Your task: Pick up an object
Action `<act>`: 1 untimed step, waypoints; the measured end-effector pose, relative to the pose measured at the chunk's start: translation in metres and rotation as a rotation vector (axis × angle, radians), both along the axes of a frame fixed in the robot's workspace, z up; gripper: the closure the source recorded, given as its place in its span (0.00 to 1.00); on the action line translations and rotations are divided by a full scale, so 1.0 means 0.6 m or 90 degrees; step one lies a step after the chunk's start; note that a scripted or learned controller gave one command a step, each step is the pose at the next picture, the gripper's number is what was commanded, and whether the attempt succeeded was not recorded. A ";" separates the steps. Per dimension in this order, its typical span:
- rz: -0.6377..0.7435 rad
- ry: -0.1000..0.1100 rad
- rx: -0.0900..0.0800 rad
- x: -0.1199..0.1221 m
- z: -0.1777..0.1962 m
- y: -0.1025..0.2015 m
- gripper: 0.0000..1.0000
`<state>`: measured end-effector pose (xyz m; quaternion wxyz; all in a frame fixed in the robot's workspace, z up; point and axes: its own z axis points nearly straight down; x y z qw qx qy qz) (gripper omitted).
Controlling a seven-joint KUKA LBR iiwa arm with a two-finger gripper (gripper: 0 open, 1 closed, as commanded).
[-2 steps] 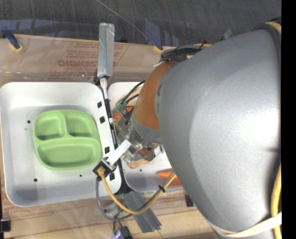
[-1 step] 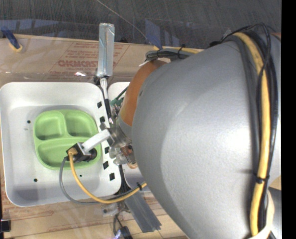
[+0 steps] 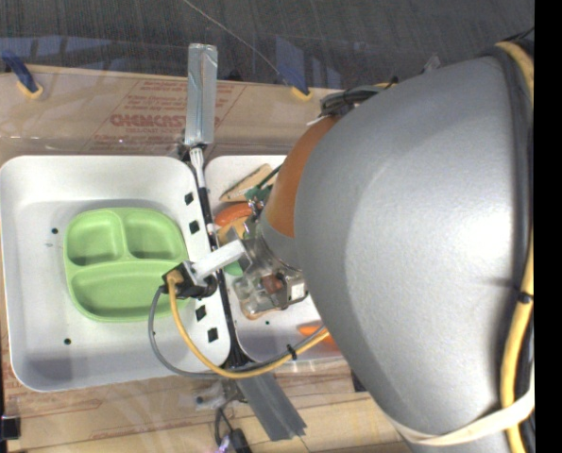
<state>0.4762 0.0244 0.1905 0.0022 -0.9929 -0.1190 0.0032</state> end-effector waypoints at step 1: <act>-0.017 -0.003 -0.001 0.065 0.002 0.106 1.00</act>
